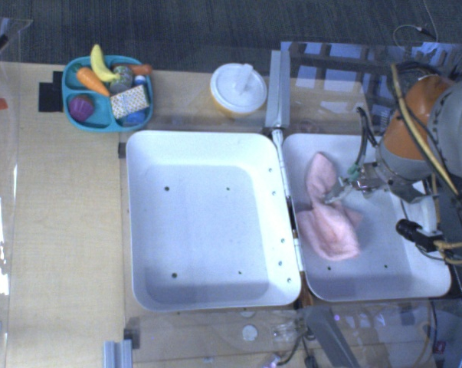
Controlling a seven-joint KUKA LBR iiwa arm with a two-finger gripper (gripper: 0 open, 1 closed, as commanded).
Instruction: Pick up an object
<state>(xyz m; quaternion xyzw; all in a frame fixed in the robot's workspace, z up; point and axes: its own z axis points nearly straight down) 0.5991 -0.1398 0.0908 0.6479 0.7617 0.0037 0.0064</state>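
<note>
A pink cloth point(326, 217) is seen lying in the right bin point(414, 278), crumpled along that bin's left side, close to the wall shared with the left bin point(204, 221). It is pinched in at the middle, with a narrower lobe toward the far end and a broader lobe toward the near end. The gripper point(339, 192) is positioned at the cloth's right edge, at the pinched middle, and its tip is touching or just over the fabric. Whether the fingers are spread or closed cannot be told from this view, and no fabric can be made out clamped between them. The arm point(426, 140) is seen entering from the right, grey with an orange band above the wrist, with yellow and black cables draped over it.

Only the cloth is seen in the right bin. Small dark holes are seen in the white floor of the left bin.

On the bench beyond the bins, at far left, a blue tray point(71, 117) is noted, holding toy food: a banana point(100, 64), a carrot point(91, 80), a purple piece point(81, 107) and a speckled block point(131, 100). A round white lid on a yellow container point(238, 89) stands just beyond the far right corner of the left bin.
</note>
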